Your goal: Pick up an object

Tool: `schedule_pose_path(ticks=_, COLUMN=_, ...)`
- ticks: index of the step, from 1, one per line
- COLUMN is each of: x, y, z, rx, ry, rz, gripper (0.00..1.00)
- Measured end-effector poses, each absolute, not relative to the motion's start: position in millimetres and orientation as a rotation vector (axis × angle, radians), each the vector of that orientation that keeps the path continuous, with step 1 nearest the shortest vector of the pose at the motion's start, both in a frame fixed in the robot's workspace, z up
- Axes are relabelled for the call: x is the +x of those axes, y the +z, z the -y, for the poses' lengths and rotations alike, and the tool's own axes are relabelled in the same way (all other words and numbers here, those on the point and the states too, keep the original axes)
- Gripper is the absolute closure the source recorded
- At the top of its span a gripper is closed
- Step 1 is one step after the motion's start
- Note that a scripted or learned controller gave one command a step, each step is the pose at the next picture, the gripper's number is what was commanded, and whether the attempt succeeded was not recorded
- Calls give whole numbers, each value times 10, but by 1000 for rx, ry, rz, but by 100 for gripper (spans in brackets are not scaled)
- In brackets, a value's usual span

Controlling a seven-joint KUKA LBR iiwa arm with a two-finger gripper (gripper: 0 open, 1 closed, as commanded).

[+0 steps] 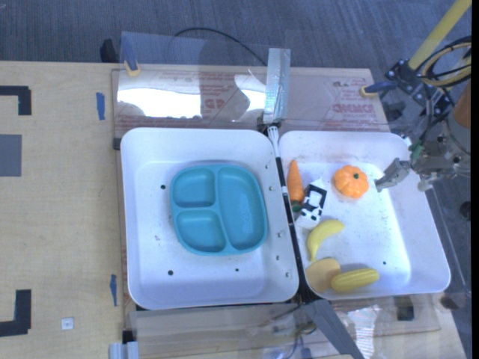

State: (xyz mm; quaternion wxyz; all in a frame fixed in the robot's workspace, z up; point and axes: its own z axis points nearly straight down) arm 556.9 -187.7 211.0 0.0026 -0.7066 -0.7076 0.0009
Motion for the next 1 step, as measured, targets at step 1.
schedule_pose_path(ticks=1, x=6085, y=960, z=1629, rx=-2068, ry=-3, rz=2370, gripper=0)
